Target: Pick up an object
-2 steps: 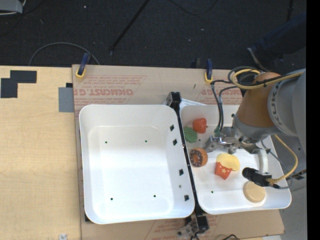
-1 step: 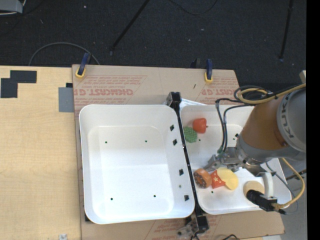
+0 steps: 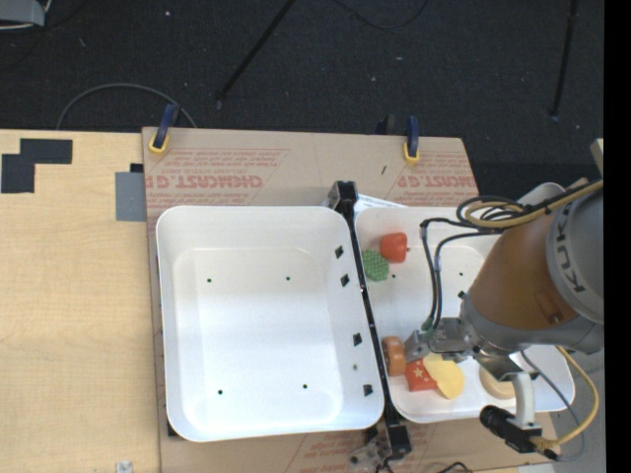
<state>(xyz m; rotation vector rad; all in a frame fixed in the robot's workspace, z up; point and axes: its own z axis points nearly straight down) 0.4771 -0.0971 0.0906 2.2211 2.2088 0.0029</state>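
Low in the right bin [image 3: 414, 227], end effector [image 3: 426, 348], grip state unclear, tight against orange block [image 3: 394, 355] near the divider [image 3: 357, 284].

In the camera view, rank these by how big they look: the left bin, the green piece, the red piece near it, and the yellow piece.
1. Left bin, by far the largest.
2. Yellow piece.
3. Green piece and red piece look about alike, so I won't rank them.

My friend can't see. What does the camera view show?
A grey and orange robot arm reaches over the right white bin, its claw low above a red block and yellow piece. A red toy and green ball lie farther back.
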